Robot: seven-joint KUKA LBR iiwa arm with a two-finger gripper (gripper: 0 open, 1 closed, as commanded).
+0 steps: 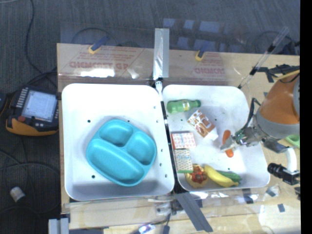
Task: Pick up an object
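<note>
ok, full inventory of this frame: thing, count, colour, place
bins: 2, white, side by side on bench
divided plate: 1, blue, left bin
bottle: 1, green, right bin, top left
snack packet: 1, red-white, below the bottle
small cards: 2, patterned, right bin's left wall
banana: 1, yellow, right bin's near edge
carrot: 1, orange, right bin, next to tool
handheld pendant: 1, orange-black, floor left
arm: 1, grey-orange, right
tool: 1, dark, over right bin

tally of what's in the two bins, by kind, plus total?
Divided plate: 1, blue plastic divided plate in the left bin
Bottle: 1, green plastic bottle
Printed packets: 3
Toy food: 3, yellow banana, orange carrot, red-and-yellow fruit piece
Total: 8
</note>
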